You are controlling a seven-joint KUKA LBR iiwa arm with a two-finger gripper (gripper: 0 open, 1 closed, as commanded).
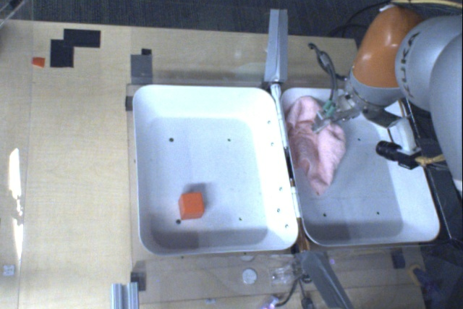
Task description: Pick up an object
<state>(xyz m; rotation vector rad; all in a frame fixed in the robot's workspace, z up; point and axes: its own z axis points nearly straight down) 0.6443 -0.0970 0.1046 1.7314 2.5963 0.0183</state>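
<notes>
A pink cloth (316, 144) lies crumpled against the left wall of the right bin (376, 228). My gripper (327, 119) is down at the cloth's upper right edge, its tips pressed into the fabric. A small orange block (192, 205) rests in the lower left part of the left bin (210, 105), far from the gripper.
A grey metal divider (276, 47) runs up between the two bins. Black markers (72, 45) and a small orange square (38, 62) sit on the bench at the far left. The arm's grey body with its orange band (383, 47) hangs over the right bin's upper right corner.
</notes>
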